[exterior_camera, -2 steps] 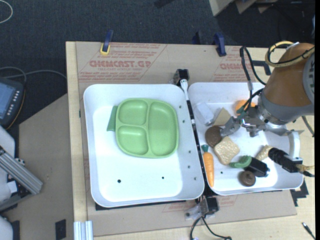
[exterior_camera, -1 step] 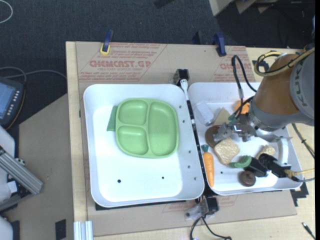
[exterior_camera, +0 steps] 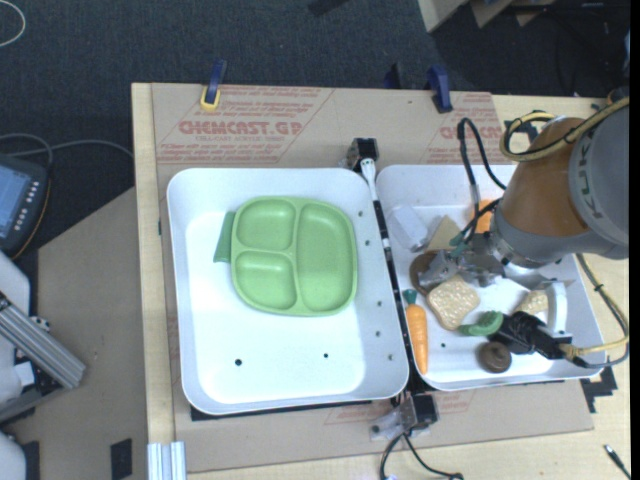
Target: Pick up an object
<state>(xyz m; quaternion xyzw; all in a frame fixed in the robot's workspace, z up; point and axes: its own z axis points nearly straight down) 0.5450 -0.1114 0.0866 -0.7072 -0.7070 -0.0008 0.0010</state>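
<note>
Arm low over the right bin (exterior_camera: pixel 440 370).
The tool (exterior_camera: pixel 470 265) sits just above the cracker (exterior_camera: pixel 452 302), its grip impossible to read; a carrot (exterior_camera: pixel 418 336) lies nearby, a green tray (exterior_camera: pixel 295 256) in the left bin (exterior_camera: pixel 205 368).

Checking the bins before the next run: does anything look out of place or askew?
Mostly tidy. The green divided plate sits slightly askew in the left bin. In the right bin, the carrot lies hard against the left wall, apart from the clutter under the gripper.
</note>
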